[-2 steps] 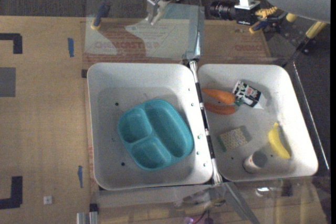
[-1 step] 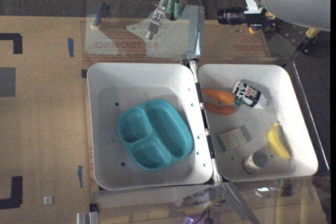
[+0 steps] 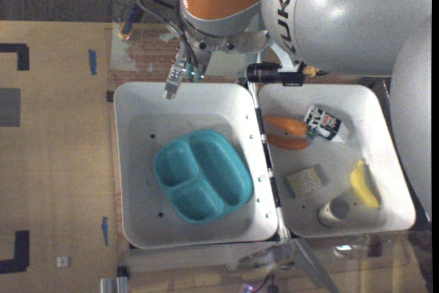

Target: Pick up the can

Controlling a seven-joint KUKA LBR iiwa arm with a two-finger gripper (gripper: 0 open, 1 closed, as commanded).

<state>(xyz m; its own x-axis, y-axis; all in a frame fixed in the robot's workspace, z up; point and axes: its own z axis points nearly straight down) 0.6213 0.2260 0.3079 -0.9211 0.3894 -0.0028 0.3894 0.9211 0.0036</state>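
Note:
The can (image 3: 334, 211) is a small pale cylinder standing upright near the front of the right bin (image 3: 384, 106), between a beige square pad and a banana. My gripper (image 3: 180, 77) hangs over the back rim of the left bin (image 3: 130, 147), far to the left of the can and well behind it. Nothing shows in its grasp. The grey arm with its orange band covers the top right of the view.
A teal divided plate (image 3: 202, 175) lies in the left bin. The right bin also holds an orange carrot (image 3: 285, 132), a black-and-white carton (image 3: 322, 123), a beige pad (image 3: 304, 181) and a yellow banana (image 3: 363, 184) close to the can.

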